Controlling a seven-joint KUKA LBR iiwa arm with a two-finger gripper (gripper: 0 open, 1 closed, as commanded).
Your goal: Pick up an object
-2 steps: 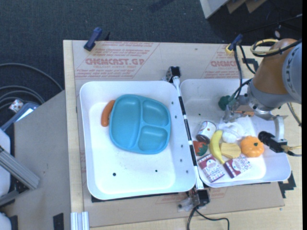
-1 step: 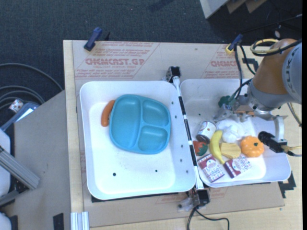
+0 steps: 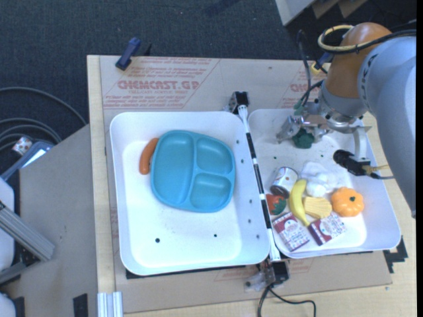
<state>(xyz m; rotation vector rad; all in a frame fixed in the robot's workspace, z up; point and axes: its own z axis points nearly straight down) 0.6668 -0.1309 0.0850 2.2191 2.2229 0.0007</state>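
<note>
- A small dark green thing [image 3: 304, 139] sits at the far end of the right bin [image 3: 383, 233], directly under the gripper [image 3: 303, 129]; it looks like the pick target, though what it is stays too small to tell.
- It reads as a compact lump, so no long axis or heading can be made out.
- The gripper is low over it, metal fingers reaching down on either side, but whether they are clamped on it or just around it I cannot tell.
- Judged from this, the pick is at the grasp stage: the approach is done, and a secure hold and the lift are left.
- Toward the near end of the same bin, well apart from it, lie a banana [image 3: 298, 202], a small pumpkin [image 3: 347, 202] and a can [image 3: 285, 179].
- The left bin [image 3: 132, 243] holds a blue tray [image 3: 193, 171] with an orange sausage [image 3: 146, 156] just beside its left edge.
</note>
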